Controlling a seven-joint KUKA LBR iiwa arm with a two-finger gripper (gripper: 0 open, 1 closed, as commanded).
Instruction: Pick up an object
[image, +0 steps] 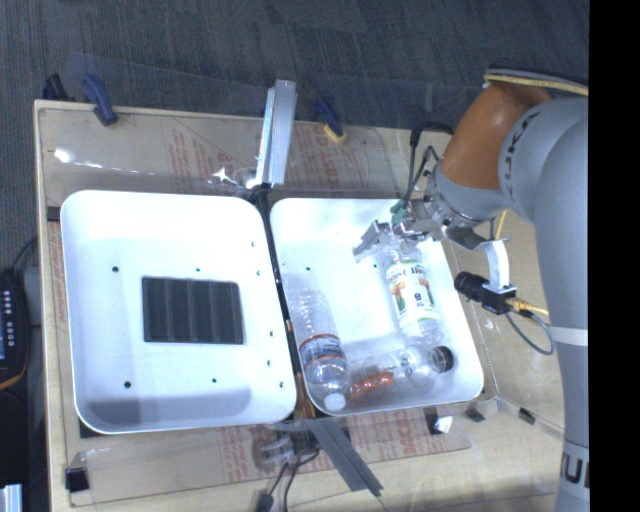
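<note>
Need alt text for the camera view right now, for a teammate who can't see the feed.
The grey arm reaches in from the right, its claw low over the top end of a clear labelled bottle in the right bin. Two more clear bottles lie along that bin's left and near sides. The left bin shows a dark ribbed panel.

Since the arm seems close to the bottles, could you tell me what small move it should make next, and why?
Probably a short descent. The claw hovers at the top end of the upright-lying bottle in the right bin, with nothing visibly between its fingers.
</note>
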